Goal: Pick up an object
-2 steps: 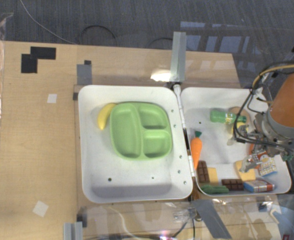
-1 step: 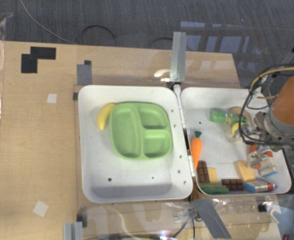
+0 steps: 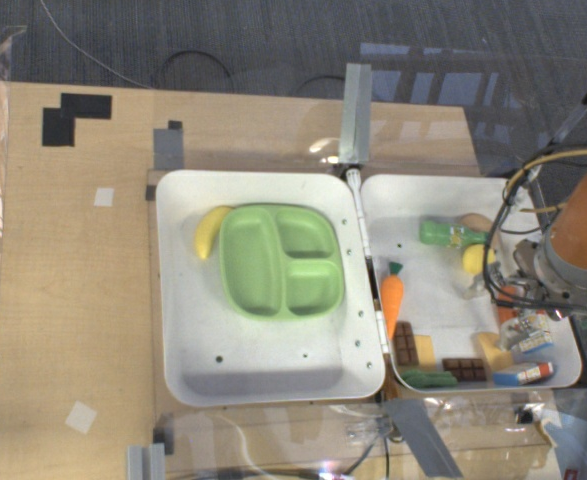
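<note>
Currently, two shallow white bins sit side by side on the wooden counter (image 3: 63,298). The left bin (image 3: 188,358) holds a green divided plate (image 3: 278,261), with a yellow banana (image 3: 209,230) touching the plate's left edge.

The right bin (image 3: 428,298) holds the loose objects. A green bottle (image 3: 450,233) lies at the far side, with a yellow lemon-like fruit (image 3: 472,259) just near of it. An orange carrot (image 3: 392,301) lies along the left wall. Near of the carrot is a brown chocolate bar (image 3: 404,344), beside a tan block (image 3: 425,349). A green flat piece (image 3: 430,377) and a second chocolate bar (image 3: 464,369) rest against the near wall. A small item with a red end (image 3: 525,374) lies at the near right corner.

The arm (image 3: 583,233) reaches in from the right, over the right side of the right bin. The jaws (image 3: 525,318) are low among the objects at the right wall; whether they are open, closed or gripping cannot be told.
</note>
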Motion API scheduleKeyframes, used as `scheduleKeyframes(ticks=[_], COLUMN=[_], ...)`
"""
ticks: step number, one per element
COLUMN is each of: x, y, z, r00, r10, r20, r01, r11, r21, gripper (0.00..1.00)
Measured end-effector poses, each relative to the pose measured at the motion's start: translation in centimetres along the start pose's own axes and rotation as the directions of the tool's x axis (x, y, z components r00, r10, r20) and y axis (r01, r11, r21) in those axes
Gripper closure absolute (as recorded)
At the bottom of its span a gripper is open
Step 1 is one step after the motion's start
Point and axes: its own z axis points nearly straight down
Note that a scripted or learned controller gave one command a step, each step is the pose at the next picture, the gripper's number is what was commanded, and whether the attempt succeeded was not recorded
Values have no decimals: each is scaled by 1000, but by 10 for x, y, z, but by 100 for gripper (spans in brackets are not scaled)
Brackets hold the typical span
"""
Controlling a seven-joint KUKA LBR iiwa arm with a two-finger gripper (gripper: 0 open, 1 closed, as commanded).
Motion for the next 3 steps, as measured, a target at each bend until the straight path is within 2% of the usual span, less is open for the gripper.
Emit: scheduleKeyframes(ticks=[1,2,3], x=[-57,-125,-35], y=[52,-8,-8], z=[5,-36,6], r00=[996,976,992], r10=[87,-218,-129], r20=[-8,-9,-12], r01=[-87,218,129], r11=[996,976,992], r21=[-9,-12,-10], gripper=[0,0,0])
